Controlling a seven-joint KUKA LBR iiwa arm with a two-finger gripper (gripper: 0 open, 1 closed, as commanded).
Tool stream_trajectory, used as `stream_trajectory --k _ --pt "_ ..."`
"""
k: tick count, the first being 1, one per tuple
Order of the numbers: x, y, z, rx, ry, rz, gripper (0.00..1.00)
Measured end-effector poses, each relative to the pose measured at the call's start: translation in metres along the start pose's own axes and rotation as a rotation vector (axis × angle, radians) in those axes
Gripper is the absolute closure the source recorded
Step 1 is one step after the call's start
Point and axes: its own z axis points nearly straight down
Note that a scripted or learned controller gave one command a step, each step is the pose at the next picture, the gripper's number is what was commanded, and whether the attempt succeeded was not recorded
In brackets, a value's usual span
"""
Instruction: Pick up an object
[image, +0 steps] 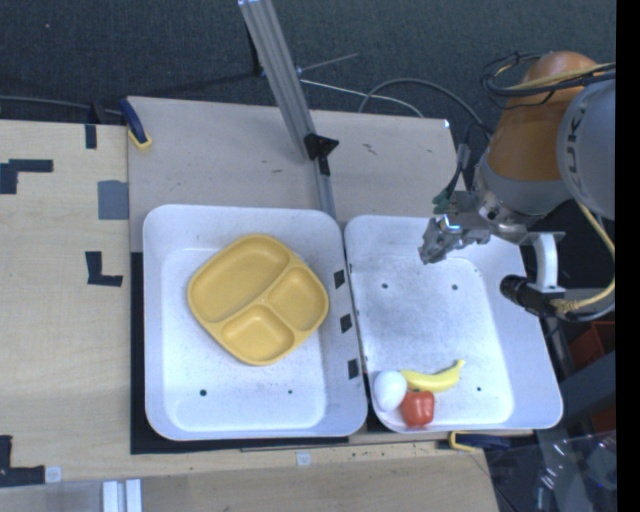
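Overhead slanted view of the bench (60, 300), which carries two shallow white bins side by side. The left bin (160, 330) contains a single yellow compartment plate (258, 298), divided into three wells and lying tilted relative to the bin walls, near the bin's centre. The right bin (500, 330) holds three small items clustered at its near-left corner: a yellow banana (436, 377), a red pepper-like object (419, 407) and a white egg-shaped object (389, 388). The banana lies with its long axis roughly across the bin, its right tip raised slightly toward the far side; the white object touches the bin's left wall, and the red object sits just beside both of the others. The arm (540, 130) enters from the right, and its gripper (440, 243) hangs over the far part of the right bin, with no object between its fingers; whether they are spread or closed cannot be told at this scale. The cluster therefore lies toward the near edge from the gripper, well apart, and slightly to its left. A likely judgement: the next move is a travel toward the near corner followed by a descent, with crowding against the wall a risk.
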Motion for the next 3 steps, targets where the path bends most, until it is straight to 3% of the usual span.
stream_trajectory --k 3 --pt "0.155 -0.035 0.026 0.003 -0.001 0.0 1.0"
